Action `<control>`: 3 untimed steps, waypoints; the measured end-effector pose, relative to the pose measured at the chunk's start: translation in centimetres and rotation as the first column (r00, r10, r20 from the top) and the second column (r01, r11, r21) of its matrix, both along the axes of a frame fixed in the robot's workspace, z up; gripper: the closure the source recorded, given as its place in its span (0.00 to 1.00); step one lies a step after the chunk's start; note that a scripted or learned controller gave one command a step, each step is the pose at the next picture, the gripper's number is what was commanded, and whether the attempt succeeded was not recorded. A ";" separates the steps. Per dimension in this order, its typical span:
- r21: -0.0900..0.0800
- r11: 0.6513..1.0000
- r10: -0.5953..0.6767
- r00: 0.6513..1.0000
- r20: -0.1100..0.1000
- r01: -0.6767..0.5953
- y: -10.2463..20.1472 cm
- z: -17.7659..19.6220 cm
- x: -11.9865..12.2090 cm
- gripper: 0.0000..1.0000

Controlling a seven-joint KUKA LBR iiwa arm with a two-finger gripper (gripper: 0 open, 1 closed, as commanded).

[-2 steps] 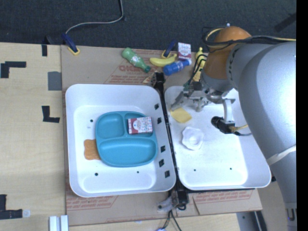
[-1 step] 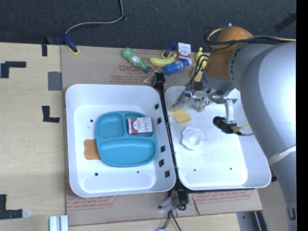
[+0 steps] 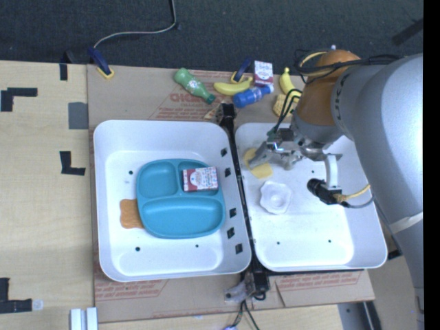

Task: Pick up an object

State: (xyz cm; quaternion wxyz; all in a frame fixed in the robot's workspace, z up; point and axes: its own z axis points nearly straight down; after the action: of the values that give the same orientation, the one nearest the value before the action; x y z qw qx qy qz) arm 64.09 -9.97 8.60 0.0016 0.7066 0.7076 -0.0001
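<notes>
the gripper (image 3: 262,155) is low in the right bin (image 3: 344,246), over a yellow piece (image 3: 262,171); if it is wide or narrow, i cannot tell. a clear cup (image 3: 274,198) stands near the piece. the left bin (image 3: 113,184) holds a blue tray (image 3: 175,208) with a red-white carton (image 3: 200,179) in it, label not readable, and an orange piece (image 3: 128,214) at the tray's left edge. a banana (image 3: 232,86) and a green bottle (image 3: 193,85) lie on the counter (image 3: 41,184).

bench (image 3: 41,184), two white bins (image 3: 110,143), bottle (image 3: 193,85), banana (image 3: 232,86)
</notes>
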 end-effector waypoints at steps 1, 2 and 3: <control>0.000 1.000 0.000 1.000 0.002 0.000 -0.1 0.0 -1.6 0.00; 0.001 1.000 0.001 1.000 0.001 -0.001 -0.8 0.0 2.8 0.00; 0.001 1.000 0.000 1.000 -0.001 0.000 0.4 -0.1 2.8 0.00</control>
State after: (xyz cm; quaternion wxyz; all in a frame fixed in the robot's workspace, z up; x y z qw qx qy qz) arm 66.87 -9.52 8.52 0.0011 0.7068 0.7075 -0.0002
